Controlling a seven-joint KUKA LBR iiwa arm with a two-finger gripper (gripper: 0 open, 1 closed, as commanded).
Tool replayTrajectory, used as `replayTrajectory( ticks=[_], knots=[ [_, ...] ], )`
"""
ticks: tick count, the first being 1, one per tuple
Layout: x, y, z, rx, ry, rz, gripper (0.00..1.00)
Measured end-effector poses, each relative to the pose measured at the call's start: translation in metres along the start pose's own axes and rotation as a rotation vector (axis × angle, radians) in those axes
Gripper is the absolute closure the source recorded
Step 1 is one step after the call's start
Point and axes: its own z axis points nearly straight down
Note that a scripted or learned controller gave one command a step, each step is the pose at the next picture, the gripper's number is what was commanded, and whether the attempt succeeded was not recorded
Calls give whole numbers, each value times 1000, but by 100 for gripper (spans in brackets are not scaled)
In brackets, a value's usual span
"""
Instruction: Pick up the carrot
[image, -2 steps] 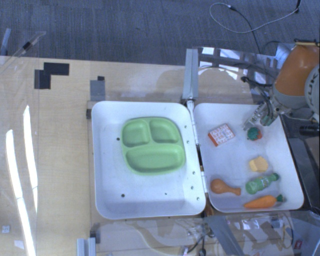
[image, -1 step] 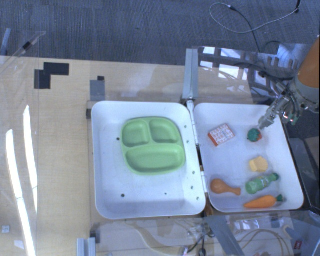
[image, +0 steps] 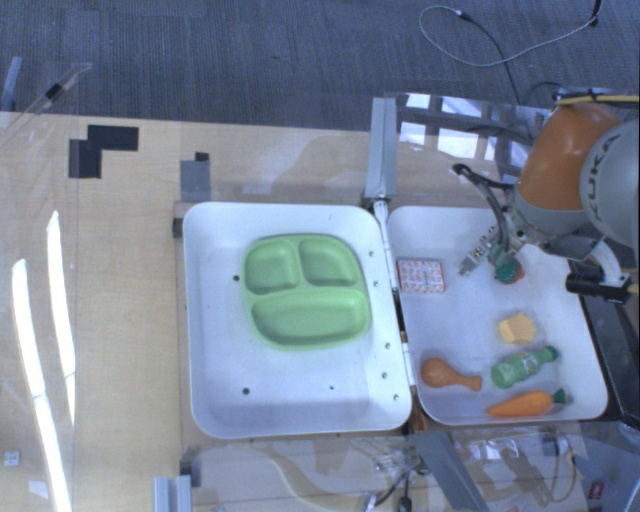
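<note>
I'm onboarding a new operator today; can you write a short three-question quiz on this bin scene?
1. True or false: the carrot lies in the right bin.
2. Which thing lies nearest the carrot? A) the green divided plate B) the green bottle C) the checkered card
3. Fill in: the gripper hovers over the ____ part of the right bin, away from the carrot.

Key: 1 true; 2 B; 3 far (upper in the picture).
</note>
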Motion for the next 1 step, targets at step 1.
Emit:
replayTrajectory(
  ticks=[1],
  knots=[
    [49,42,2,-6,-8,154,100]
  ],
)
